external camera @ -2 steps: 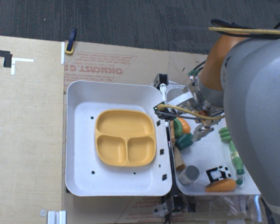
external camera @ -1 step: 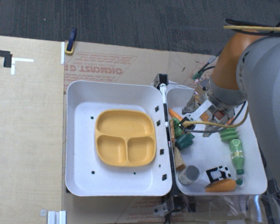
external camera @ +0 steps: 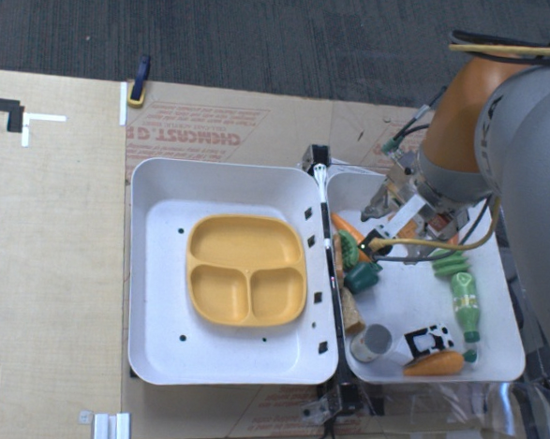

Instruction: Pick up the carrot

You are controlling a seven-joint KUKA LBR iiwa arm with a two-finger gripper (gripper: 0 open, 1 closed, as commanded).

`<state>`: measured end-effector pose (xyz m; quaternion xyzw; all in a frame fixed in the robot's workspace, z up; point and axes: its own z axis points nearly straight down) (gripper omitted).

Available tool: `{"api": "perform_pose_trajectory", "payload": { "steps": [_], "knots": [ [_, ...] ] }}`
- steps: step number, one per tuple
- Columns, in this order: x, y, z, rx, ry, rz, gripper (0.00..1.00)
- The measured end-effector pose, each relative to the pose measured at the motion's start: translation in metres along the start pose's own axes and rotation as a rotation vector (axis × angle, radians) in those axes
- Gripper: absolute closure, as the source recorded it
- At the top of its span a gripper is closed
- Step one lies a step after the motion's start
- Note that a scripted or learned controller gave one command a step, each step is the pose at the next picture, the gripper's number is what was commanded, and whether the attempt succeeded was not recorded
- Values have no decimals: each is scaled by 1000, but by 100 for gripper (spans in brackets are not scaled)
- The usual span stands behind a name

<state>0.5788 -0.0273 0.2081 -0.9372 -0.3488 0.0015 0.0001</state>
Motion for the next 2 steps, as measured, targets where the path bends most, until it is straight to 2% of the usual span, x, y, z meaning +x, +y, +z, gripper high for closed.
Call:
{"api": "perform_pose_trajectory", "payload": {
  "steps": [1,2],
  "knots": [
    [15,-24,17,2,-2,0,0],
    [60,-91,17,2,-2,-111,0]
  ]
}}
